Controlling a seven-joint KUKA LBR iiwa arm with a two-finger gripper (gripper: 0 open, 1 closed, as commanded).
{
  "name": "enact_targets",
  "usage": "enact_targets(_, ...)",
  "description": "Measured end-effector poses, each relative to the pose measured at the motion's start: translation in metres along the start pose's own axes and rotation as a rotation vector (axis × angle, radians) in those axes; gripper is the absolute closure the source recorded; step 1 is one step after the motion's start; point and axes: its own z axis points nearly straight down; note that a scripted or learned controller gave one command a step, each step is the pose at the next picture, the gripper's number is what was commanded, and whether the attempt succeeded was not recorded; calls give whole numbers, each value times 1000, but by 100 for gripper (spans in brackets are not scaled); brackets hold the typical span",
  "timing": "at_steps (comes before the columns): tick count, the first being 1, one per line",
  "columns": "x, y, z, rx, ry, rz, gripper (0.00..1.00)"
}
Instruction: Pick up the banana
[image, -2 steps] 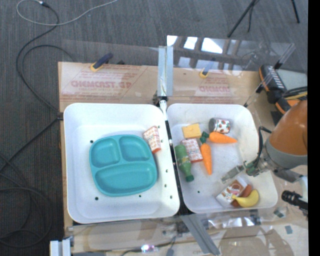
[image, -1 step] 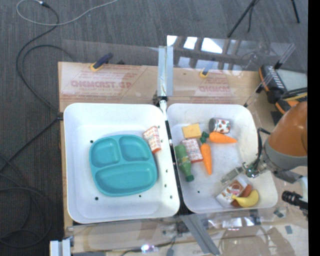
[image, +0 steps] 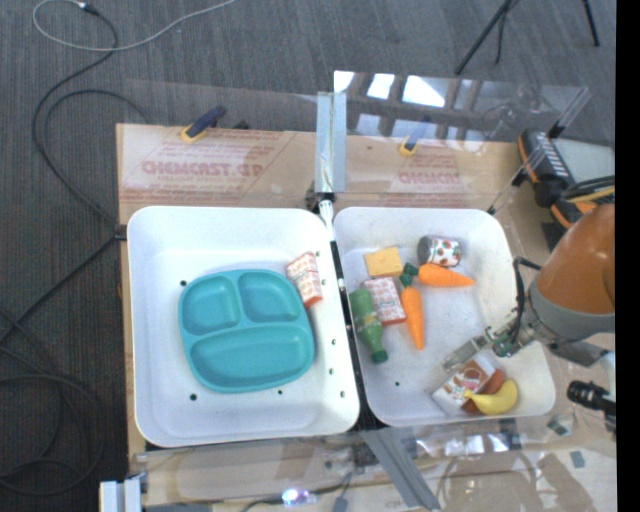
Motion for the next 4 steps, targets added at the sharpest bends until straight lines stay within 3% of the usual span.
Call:
enact_targets(1, -8, 5, -17, 13, 2, -210, 0)
enact_targets(2, -4, 1, 0, -7, -14, -311, 0)
enact_targets(3, -4, 3, 0, -8, -17, -346, 0)
enact_targets(4, -2, 4, -7, -7, -9, -350, 100)
